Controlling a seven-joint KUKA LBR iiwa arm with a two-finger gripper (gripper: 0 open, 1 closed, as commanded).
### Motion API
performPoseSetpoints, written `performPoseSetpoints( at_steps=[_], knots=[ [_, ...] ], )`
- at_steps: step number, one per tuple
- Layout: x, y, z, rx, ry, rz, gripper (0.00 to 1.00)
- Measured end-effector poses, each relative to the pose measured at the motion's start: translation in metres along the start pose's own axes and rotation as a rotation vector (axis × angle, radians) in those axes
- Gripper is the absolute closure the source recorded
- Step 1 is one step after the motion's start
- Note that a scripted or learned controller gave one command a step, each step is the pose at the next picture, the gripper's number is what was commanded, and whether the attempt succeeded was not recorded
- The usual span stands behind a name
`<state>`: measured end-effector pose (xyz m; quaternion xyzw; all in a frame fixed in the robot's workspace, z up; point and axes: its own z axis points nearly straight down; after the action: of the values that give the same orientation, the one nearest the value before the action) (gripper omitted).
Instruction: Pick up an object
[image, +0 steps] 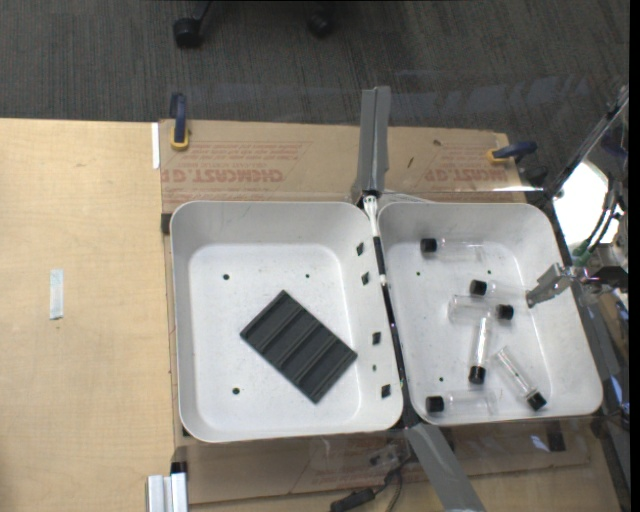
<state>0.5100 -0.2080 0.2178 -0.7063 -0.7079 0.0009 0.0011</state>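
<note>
Bottom-edge bench clutter is sitting nearest the camera, too dark and small to identify; above it the two white bins are filling mid-frame. Left bin (200, 225) is holding the biggest item, a dark ribbed rectangular tray (298, 346), lying flat and turned diagonal at the bin's centre, well apart from the walls. It is looking stiff, light plastic, low profile, so pinching across its short width or catching an edge would probably be needed; a flat top grab is likely slipping. Right bin (535, 215) is holding several clear vials with black caps, scattered: one vial (481, 348) is lying near centre pointing down-frame, another vial (521, 380) is lying slanted at lower right, a capped vial (448, 246) is sitting at upper left of that bin, one more (455, 403) is lying near the bottom wall, and two others are sitting just beside each other mid-bin. These are looking light, rigid, smooth and round, so probably rolling and slippery, possibly fragile; gripping across the barrel mid-length seems safest, the cap end being second choice. Gripper (546, 288) is poking in at right of frame, just over the right bin's right side, near the mid-bin vials but apart from them, nothing visible between its fingers; whether it is spread or pressed together, cannot tell.
</note>
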Motion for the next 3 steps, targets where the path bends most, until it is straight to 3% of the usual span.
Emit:
performPoseSetpoints(
  at_steps=[1,2,3],
  knots=[
    [-0.013,0.062,0.071,-0.001,-0.001,-0.012,0.00],
    [0.037,0.062,0.101,-0.027,-0.013,-0.095,0.00],
    [0.054,0.136,0.126,-0.002,-0.002,-0.071,0.00]
  ],
)
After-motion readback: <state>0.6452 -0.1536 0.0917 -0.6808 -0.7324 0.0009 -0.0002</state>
